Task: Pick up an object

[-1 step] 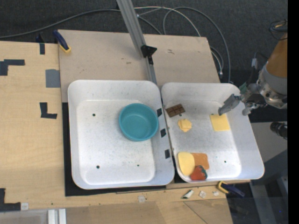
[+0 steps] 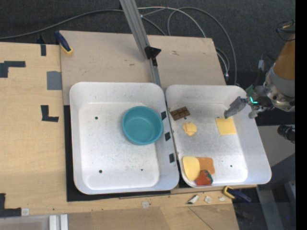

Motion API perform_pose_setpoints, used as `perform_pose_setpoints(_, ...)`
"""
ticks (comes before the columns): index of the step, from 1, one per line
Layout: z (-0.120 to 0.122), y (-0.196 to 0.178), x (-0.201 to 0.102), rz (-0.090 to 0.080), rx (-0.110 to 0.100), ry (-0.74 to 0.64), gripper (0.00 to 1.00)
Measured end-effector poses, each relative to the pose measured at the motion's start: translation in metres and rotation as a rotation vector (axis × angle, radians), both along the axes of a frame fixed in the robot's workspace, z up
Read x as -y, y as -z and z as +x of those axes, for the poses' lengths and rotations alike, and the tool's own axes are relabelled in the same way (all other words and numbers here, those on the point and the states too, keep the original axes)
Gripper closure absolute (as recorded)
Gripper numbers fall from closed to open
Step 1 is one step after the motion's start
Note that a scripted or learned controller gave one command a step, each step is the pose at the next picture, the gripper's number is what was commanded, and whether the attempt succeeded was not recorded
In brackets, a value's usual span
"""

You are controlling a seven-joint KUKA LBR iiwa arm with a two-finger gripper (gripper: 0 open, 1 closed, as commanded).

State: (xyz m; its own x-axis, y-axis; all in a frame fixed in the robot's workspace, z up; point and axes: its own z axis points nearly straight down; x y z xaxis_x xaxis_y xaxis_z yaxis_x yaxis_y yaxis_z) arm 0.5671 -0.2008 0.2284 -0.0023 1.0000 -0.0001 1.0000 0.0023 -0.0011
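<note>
Apparently in the approach step, the grey two-finger hand [image 2: 238,106] hangs open and holds nothing, just above the flat yellow square piece [image 2: 225,125] in the right white bin [image 2: 256,150], so it must next lower onto it.

A single fixed camera looks down from above at a slant, far enough back to take in the whole tabletop [image 2: 29,128], both white bins [image 2: 76,128] side by side, and the arm [image 2: 283,75] entering from the right.
</note>
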Motion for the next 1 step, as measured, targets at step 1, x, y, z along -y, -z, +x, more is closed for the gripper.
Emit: perform_pose_setpoints(1, -0.0067, 0.0629, -0.0031, 0.001, -0.006, 0.001, 0.0)
